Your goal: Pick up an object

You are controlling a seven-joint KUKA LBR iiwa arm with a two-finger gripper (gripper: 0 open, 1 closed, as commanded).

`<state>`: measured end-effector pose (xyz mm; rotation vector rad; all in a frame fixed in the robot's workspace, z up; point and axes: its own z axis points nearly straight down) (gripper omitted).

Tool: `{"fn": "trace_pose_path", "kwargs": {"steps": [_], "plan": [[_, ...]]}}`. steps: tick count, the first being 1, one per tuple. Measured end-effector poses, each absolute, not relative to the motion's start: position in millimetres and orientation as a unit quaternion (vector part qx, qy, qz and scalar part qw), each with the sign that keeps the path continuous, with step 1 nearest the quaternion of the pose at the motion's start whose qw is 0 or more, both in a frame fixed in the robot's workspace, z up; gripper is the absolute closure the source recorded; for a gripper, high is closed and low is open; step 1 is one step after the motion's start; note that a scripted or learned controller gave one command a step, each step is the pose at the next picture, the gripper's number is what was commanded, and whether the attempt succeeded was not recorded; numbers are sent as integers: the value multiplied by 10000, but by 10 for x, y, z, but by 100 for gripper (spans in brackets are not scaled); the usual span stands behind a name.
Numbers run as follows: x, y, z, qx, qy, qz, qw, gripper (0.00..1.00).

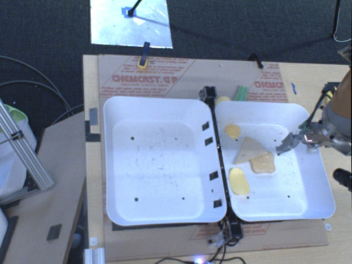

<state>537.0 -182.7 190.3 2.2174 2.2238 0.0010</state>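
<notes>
Four pale objects lie in the right bin [308, 202], all in its left half. Farthest back is a small round yellow piece [233, 131], smooth and disc-like. Nearer and to its right sits a flat tan wedge [248, 149], triangular with straight edges, like a slice of something stiff. Touching the wedge's near right corner is a tan lump [263, 163] with a ragged, crinkled outline and a rougher surface. Nearest of all, close to the divider between the bins, is an oblong yellow piece [238, 181], smooth and rounded at both ends.

The gripper [286, 144] reaches in from the right, its grey metal tip above the bin floor just right of the wedge and just beyond the lump; whether its jaws are apart or together I cannot tell, and nothing shows between them.

The left bin [113, 147] is white moulded plastic with rounded corners and a scuffed floor. Both bins rest on a brown printed cardboard sheet [165, 76] over a light wooden bench [91, 81].
</notes>
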Motion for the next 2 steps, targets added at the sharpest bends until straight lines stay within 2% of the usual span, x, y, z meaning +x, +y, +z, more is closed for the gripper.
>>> {"fn": "trace_pose_path", "kwargs": {"steps": [1,2], "plan": [[5758,-886,935,7026,7115,10,-16,0],[6335,-1111,916,7050,7092,21,32,0]]}}
